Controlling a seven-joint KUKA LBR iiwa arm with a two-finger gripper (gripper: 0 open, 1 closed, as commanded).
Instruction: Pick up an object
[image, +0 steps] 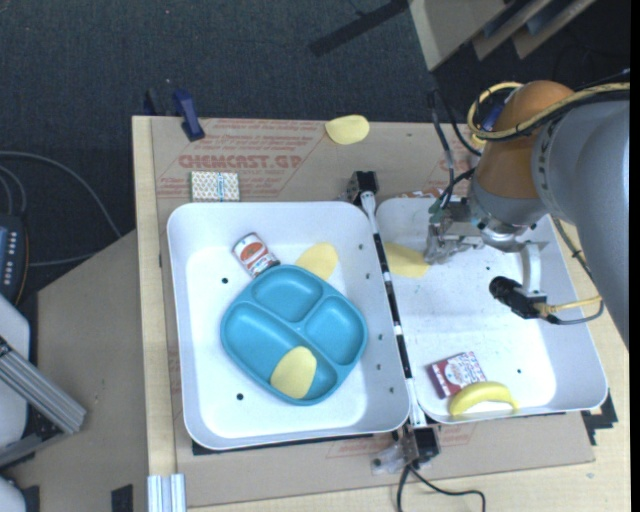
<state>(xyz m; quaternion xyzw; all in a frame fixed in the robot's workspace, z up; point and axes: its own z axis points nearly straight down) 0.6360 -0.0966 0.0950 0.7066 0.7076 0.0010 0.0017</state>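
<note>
The grey arm with its orange band is reaching in from the right, and its end effector (437, 243) is hanging low over the back left corner of the right bin (570, 385), just beside a flat, pale yellow, rounded piece (405, 261) lying against that bin's left wall; whether the end effector is released or clenched cannot be told, and nothing is visibly caught in it. The bins are shallow, smooth white plastic trays with rounded corners, and the right bin's floor is looking lightly speckled. Toward the near edge of the right bin, a small red packet (455, 373) with white print too small to read is lying just behind a curved yellow banana-shaped toy (482, 398). Left of the right bin, the left bin (190, 300) is carrying a glossy blue divided plate (290, 325) with three compartments, a yellow rounded piece (294, 372) resting in its near compartment. Behind the plate, another yellow piece (318, 260) and a small red-and-white labelled can (255, 254) are lying. The worktop (160, 160) is brown board printed in red, reading partly "CHEMCAST", and behind the left bin a small patterned packet (215, 185) and a yellow oval (347, 129) are resting on it.
</note>
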